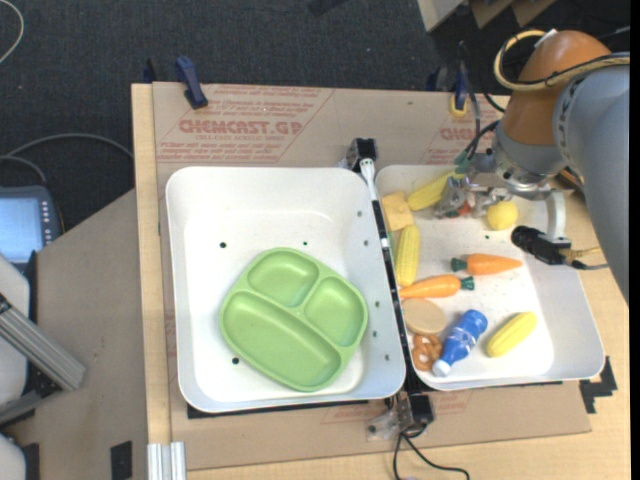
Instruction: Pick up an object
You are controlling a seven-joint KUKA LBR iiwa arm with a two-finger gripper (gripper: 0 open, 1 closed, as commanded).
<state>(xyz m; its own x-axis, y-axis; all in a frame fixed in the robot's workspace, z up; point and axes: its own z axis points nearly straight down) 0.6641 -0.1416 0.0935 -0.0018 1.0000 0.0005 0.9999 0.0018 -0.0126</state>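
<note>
— Where the left bin (190, 268) met the right bin's (560, 358) edge, found what?
— Green divided plate (292, 317) left; corn cob (407, 254), two carrots (432, 288), blue bottle (460, 340) right.
— And the gripper (462, 196)?
— Hovered at the far edge beside a banana (428, 193) and lemon (502, 215); couldn't tell its grip.

A brown board (300, 118) printed with red lettering lies under both bins, held at its far edge by a blue clamp (190, 80) on the left and another (459, 90) on the right. A black clip (364, 154) sits at the far end between the bins. Dark carpet (250, 28) lies beyond, a lit blue screen (20, 226) far left, and a white cable (60, 148) curves by it.
</note>
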